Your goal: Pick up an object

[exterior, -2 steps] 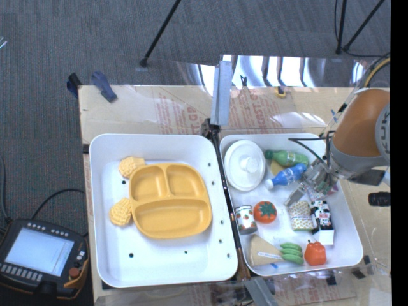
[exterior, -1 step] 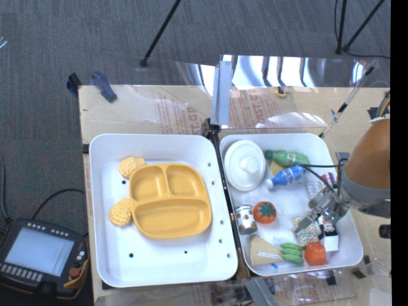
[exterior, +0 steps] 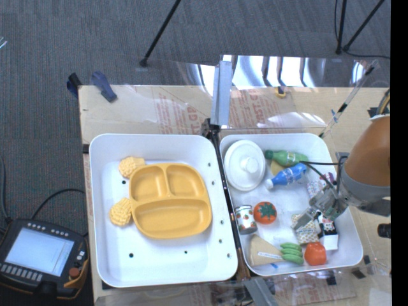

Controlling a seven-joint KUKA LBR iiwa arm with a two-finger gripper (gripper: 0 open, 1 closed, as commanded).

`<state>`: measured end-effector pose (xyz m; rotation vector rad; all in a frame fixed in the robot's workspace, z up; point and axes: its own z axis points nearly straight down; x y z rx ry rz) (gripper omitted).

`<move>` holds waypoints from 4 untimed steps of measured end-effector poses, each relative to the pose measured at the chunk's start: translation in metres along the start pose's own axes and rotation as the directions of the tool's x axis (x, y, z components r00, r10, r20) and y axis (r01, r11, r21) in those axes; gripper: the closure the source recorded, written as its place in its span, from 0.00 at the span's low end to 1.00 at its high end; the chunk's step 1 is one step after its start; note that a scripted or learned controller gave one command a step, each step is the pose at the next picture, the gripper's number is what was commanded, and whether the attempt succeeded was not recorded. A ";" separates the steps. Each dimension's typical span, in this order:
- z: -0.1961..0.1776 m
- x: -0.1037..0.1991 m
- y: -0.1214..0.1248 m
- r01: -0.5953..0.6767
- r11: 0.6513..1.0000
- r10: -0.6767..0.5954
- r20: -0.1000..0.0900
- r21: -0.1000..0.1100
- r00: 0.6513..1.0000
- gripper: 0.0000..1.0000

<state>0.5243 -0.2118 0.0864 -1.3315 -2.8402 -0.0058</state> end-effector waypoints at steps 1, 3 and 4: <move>-0.004 -0.047 0.066 -0.233 0.972 0.233 0.000 0.000 0.972 0.00; -0.009 -0.008 0.143 -0.320 0.947 0.320 0.001 0.019 0.948 1.00; -0.138 0.025 0.173 -0.294 0.956 0.294 0.012 -0.013 0.956 1.00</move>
